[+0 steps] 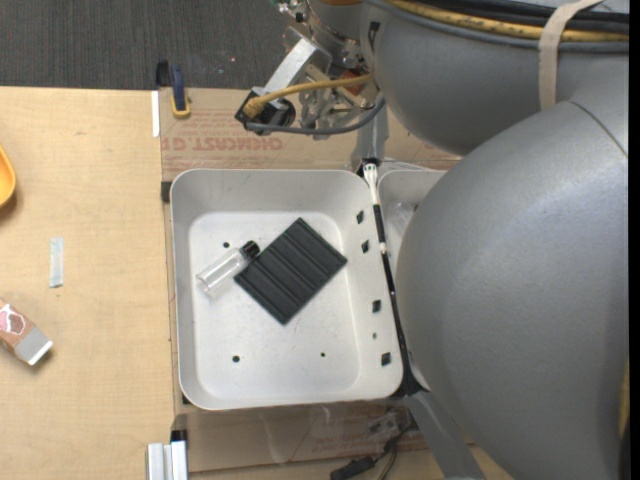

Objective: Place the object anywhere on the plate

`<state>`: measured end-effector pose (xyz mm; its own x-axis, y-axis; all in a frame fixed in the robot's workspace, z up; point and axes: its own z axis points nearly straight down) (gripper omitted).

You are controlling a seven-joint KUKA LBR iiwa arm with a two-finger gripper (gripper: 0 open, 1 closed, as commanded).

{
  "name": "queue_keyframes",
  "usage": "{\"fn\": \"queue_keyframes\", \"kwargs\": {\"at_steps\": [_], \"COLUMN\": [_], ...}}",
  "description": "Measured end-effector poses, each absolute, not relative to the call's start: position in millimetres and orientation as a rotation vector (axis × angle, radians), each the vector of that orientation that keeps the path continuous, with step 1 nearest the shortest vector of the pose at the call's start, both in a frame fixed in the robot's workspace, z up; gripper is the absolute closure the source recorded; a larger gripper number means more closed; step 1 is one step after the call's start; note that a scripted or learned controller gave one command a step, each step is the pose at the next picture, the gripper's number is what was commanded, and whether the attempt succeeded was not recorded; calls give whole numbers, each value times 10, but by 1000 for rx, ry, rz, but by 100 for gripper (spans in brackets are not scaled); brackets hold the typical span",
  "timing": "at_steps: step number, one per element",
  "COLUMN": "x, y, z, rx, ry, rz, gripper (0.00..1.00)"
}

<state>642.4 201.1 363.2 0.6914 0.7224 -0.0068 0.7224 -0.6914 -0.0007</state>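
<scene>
plate (291, 269) = black ribbed square, flat, turned like a diamond, mid floor of left bin (178, 288); object = vial (222, 268), clear body, black cap, on its side on the bin floor just left of plate; cap end touching or almost touching plate's upper-left edge, can't tell which; vial not on plate, task not done; vial long axis runs lower-left to upper-right, cap toward plate, roughly square to that plate edge; claw (325, 111) up-view of plate, past the bin's far wall, over brown cardboard (230, 143), well apart from vial and plate; claw state: cannot tell whether apart or together, too cluttered there; key relation: vial lies down and left of claw in view, on plate's left side, so claw has to cross the far wall and come down left of plate; judgement: grip best taken across the vial's short width, mid body, i.e. along the upper-left-to-lower-right diagonal; carry after that looks tiny, a small shift right onto the ribs; risk, a guess: round vial may roll on the ribs or slip out of a pinch, and cap so close to plate edge leaves little room that side; grey arm (520, 268) covers everything right of plate, hides most of right bin (398, 190); one arm only, no nearer-arm choice; worktop (90, 188) left of plate carries small odd bits, not relevant
</scene>
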Motion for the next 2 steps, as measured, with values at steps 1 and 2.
{"fn": "queue_keyframes", "kwargs": {"at_steps": [1,2], "x": [5723,5535], "y": [1896,2257], "z": [4174,4409], "rx": [2908,3029], "ry": [1183,826], "rz": [-9,-3], "gripper": [100,100]}}
